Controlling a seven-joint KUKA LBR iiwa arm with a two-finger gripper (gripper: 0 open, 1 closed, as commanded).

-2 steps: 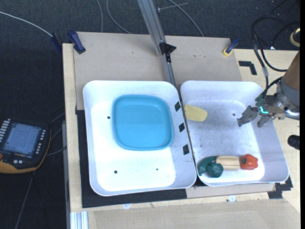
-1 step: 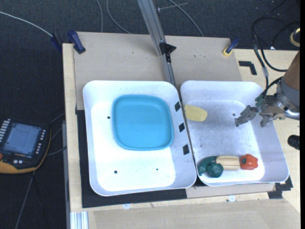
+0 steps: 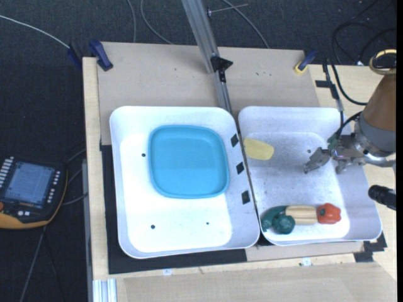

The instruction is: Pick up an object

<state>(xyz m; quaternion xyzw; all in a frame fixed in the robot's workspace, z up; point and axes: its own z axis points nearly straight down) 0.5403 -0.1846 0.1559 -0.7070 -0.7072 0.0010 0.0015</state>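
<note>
Reaching in over the right bin (image 3: 284, 119), the arm (image 3: 381, 115) is positioning the end effector (image 3: 329, 159) above the bin's speckled floor, toward its far right side. The fingers (image 3: 314, 162) are standing spread apart, gripping nothing. A pale yellow object (image 3: 259, 148) is lying near the bin's far left wall, well apart from the end effector. Along the bin's near wall, a green object (image 3: 278, 221), a tan cylinder (image 3: 301, 214) and a red object (image 3: 328, 213) are lying in a row, touching one another. Just beside the right bin, the left bin (image 3: 126, 168) is holding a blue plate (image 3: 188, 161). Both bins are resting on the desk (image 3: 157, 74).
</note>
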